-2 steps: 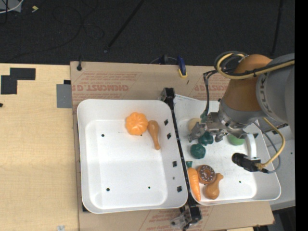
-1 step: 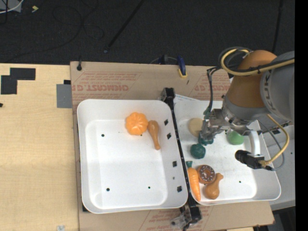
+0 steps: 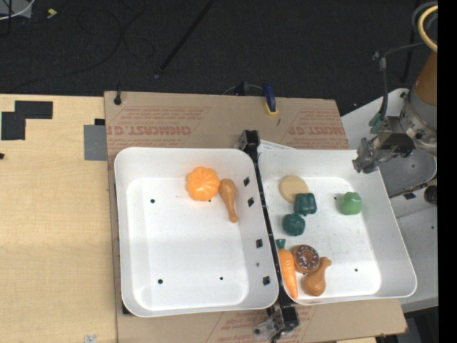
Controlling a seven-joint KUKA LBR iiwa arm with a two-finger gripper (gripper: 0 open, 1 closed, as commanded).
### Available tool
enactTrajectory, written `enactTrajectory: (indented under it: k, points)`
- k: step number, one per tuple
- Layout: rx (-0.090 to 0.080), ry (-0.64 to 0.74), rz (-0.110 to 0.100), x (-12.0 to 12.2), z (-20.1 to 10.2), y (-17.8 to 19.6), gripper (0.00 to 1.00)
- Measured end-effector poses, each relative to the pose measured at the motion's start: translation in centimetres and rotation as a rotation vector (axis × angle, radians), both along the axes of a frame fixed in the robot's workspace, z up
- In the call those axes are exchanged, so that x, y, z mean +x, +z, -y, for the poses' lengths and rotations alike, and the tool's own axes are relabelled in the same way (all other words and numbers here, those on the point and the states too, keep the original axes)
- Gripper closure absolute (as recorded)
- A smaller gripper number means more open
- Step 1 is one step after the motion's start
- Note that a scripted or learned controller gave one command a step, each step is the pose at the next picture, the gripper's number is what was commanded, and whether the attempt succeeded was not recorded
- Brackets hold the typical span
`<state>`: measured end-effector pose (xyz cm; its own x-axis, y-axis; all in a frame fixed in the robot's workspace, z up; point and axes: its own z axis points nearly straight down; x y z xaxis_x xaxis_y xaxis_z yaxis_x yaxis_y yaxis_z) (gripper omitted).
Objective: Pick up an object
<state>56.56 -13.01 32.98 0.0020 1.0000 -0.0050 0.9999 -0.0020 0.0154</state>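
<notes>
Two white bins side by side. The left bin (image 3: pixel 136 263) has two things — an orange pumpkin (image 3: pixel 203 183) and a tan gourd (image 3: pixel 229 199) just beside it. The right bin (image 3: pixel 385 263) has seven: a cream disc (image 3: pixel 292 187), two dark-green pieces (image 3: pixel 299 214), a green apple (image 3: pixel 350 204), a carrot (image 3: pixel 288 273), a chocolate donut (image 3: pixel 306 258), an orange-brown squash (image 3: pixel 316 280). The gripper (image 3: pixel 364 159) hangs over the right bin's far corner, nothing visibly held — how wide it stands, I cannot tell.

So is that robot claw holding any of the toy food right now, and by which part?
Nothing is held. The gripper hovers at the right bin's upper right rim, with nothing between its fingers; the nearest piece, the green apple, lies apart from it.
</notes>
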Motion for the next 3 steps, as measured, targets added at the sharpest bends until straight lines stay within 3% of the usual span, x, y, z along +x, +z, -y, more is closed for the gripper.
enactTrajectory:
  k: [1,2,3]
  points:
    - [-0.004,0.000,0.001,4.7,7.1,15.1,1.00]
    - [0.002,0.005,-0.014,6.9,8.3,17.3,1.00]
    - [0.004,0.007,-0.015,7.9,8.1,19.6,1.00]
